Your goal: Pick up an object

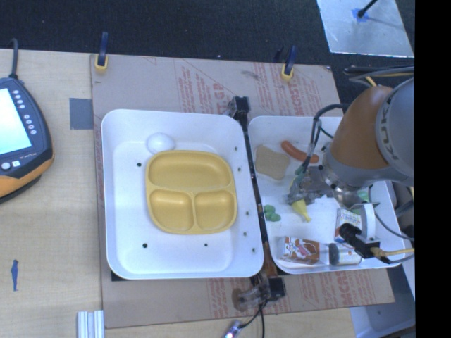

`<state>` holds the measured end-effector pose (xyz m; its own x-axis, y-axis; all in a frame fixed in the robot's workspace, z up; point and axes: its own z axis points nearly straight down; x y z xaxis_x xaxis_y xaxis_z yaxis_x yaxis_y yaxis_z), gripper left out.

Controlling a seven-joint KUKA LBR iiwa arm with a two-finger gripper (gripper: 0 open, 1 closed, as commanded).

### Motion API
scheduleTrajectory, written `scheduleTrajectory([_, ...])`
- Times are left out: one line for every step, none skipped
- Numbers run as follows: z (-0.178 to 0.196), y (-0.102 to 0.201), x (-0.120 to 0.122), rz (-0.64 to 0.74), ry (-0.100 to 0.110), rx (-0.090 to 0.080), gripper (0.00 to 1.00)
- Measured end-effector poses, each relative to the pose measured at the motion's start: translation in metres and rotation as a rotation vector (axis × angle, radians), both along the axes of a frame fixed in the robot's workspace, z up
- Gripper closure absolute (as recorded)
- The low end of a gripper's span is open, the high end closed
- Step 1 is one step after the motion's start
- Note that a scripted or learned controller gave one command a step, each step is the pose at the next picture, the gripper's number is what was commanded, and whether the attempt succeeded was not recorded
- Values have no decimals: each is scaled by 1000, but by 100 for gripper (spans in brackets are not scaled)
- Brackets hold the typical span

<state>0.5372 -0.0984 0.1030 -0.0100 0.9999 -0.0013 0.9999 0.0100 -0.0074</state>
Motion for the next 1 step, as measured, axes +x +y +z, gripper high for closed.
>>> scheduleTrajectory([89, 66, 33, -6, -5, 3, 100])
